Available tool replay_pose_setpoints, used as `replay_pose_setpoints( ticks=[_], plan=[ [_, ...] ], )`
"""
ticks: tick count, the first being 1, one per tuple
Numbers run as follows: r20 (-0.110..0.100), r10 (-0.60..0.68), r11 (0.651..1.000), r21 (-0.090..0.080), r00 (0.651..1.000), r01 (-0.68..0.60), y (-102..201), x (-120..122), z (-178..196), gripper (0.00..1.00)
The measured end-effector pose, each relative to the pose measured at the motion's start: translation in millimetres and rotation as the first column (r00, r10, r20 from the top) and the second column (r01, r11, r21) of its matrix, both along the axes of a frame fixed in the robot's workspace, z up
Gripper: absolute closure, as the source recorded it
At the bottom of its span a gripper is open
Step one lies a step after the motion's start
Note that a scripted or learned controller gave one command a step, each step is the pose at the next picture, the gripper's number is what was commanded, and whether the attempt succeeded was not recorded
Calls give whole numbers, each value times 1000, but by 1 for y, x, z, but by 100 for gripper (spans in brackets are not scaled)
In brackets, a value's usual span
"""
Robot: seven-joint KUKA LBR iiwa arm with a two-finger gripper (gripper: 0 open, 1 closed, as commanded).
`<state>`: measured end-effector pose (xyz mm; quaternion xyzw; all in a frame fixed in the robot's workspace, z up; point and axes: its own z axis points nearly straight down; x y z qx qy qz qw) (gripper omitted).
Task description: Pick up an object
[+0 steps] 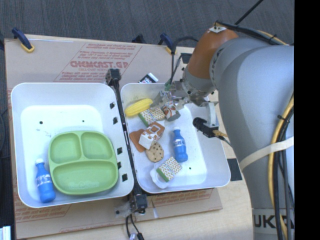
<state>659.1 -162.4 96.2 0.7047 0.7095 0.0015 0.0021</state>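
Where the right bin has its far end, hangs low over the clutter: gripper, below the orange band of the grey arm. Cannot tell whether open or shut, nor whether anything is held; too small and too tangled with the things under it.

Just beneath and beside the gripper: small brown piece, touching a green-and-white packet. Left of these, near the bin's left wall, yellow corn cob, lying at a slight tilt. Toward the middle, orange-brown wedge with a white-and-brown block lying on it. Just below, round speckled cookie. Right of the cookie, small blue bottle, lying down, apart from the gripper. Nearest the camera, green checked packet resting on a white wrapper.

In the left bin: green divided plate, flat, and a second blue bottle just beside its left edge, in the near left corner.

Between the bins, black clamp at the far end. Under both bins, cardboard sheet with red print, pinned by blue clips along its far edge.
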Motion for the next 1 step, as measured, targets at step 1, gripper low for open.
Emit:
replay_pose_setpoints(
  ticks=[1],
  plan=[
    [2, 5, 1000, 1, 1000, -5, 1, 1, 11, 100]
  ],
)
